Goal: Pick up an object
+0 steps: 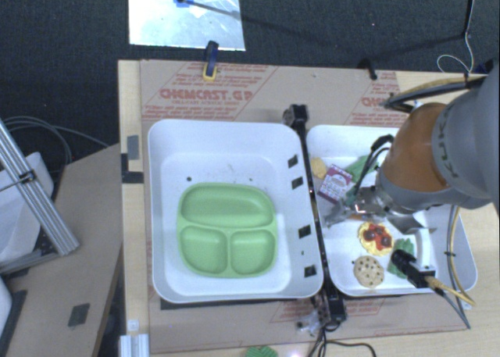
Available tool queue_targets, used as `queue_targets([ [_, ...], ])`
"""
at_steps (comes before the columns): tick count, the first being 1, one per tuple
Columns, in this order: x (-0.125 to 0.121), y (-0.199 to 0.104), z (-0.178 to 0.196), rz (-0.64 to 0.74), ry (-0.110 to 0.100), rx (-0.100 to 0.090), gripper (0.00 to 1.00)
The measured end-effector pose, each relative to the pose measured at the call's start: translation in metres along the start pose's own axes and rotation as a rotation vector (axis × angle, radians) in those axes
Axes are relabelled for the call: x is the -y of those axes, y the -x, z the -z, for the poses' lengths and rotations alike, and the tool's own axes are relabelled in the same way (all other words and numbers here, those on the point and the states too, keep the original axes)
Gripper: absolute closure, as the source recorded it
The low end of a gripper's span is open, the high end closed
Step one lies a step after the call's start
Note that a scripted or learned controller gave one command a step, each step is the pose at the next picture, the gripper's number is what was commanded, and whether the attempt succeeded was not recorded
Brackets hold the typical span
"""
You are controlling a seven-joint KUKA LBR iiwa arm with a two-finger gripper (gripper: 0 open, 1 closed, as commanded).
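The right bin (337, 138) holds several small items. A pink and white box (336, 182) lies near its left wall, with a yellow piece (318, 166) behind it and a green item (361, 166) partly under the arm. Nearer the front are a yellow toy with red topping (375, 237), a round cookie (367, 271) and a dark green item (406, 263). My gripper (337, 213) is low in this bin, just in front of the pink box and left of the yellow toy. Nothing is visibly held in it.
The left bin (168, 144) holds a green divided plate (226, 229). The grey arm with its orange band (422, 152) covers the back right of the right bin. A black divider (308, 191) runs between the bins. Cardboard (258, 90) lies under both.
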State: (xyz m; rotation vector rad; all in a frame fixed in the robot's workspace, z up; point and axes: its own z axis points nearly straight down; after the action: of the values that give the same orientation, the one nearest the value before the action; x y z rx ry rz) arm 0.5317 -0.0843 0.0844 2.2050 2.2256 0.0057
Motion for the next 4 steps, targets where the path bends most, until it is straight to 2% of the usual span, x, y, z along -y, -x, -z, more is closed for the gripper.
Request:
queue_targets([
  [1, -0.066, 0.027, 0.001, -0.003, 0.0, -0.001, 0.0],
  [2, 0.011, 0.031, -0.001, -0.011, -0.014, -0.005, 0.0],
  [3, 0.032, -0.03, 0.22, 0.001, 0.011, -0.005, 0.0],
  [4, -0.005, 0.019, 0.034, -0.011, -0.016, -0.002, 0.0],
])
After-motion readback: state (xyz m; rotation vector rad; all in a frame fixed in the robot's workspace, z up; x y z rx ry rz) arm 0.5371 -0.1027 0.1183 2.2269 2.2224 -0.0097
